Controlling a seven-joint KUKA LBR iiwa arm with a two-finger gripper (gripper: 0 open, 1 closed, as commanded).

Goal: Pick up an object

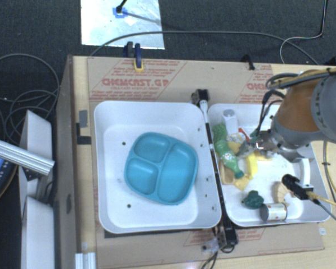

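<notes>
Gripper down in the right bin — nothing lifted yet.

The gripper (255, 145) sits low over the right bin (302, 217), at the edge of a pile (233, 148) of small green and yellow things near that bin's left wall. A yellow piece (251, 165) lies just beside it. Whether the gripper is open or closed cannot be told from this angle, and nothing is seen held in it. I judge the approach made, with the grasp and the lift left to do — every object seems to rest on the bin floor. A dark green toy (252, 198), a small can (274, 210) and a white cylinder (229, 116) lie apart from the pile. The left bin (112, 206) holds a blue plate (160, 167), well away from the gripper.
</notes>
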